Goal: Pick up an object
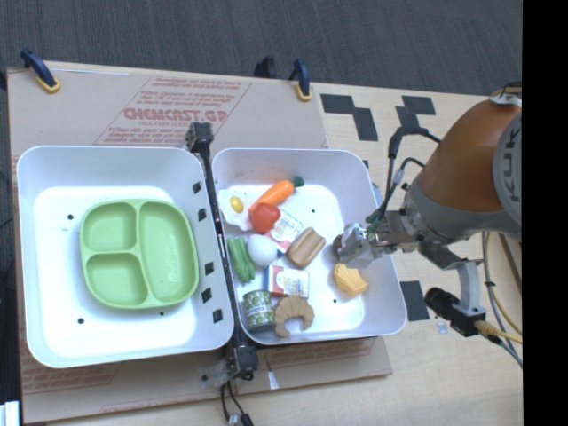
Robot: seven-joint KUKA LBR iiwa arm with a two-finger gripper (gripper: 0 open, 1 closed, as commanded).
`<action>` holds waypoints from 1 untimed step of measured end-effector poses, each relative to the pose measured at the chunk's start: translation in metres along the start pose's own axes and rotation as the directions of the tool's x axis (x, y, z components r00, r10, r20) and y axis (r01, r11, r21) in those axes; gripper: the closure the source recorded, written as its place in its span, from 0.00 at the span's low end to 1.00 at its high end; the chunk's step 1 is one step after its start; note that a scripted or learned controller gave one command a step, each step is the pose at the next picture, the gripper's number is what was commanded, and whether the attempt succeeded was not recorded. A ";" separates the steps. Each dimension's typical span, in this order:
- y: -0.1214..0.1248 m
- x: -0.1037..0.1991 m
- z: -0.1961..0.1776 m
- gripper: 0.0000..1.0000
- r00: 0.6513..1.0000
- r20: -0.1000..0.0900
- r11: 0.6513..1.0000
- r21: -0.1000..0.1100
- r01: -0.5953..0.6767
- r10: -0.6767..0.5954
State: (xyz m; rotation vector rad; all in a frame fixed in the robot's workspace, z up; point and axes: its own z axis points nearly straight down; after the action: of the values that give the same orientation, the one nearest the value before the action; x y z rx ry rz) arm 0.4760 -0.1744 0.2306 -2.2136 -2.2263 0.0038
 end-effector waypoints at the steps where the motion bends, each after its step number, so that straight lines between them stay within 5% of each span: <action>1: 0.061 -0.037 -0.009 1.00 1.000 0.000 1.000 -0.002 0.000 0.000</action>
State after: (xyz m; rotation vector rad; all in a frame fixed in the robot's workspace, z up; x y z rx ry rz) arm 0.5370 -0.2108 0.2392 -2.2146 -2.2276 0.0011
